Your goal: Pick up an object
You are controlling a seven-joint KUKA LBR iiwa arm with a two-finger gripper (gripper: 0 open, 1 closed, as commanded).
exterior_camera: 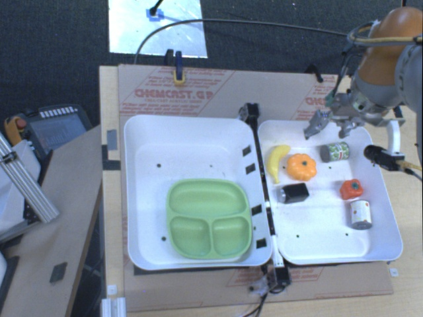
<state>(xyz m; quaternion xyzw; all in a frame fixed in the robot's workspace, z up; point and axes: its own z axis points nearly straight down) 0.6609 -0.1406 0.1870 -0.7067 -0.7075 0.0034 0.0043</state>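
Hovering over the far edge of the right bin (380, 243), the gripper (328, 121) is seen with fingers spread and nothing between them, the can (335, 152) lying just nearer the front, its long axis running across the bin.

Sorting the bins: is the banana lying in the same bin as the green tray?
No, the banana lies in the right bin; the green tray is in the left.
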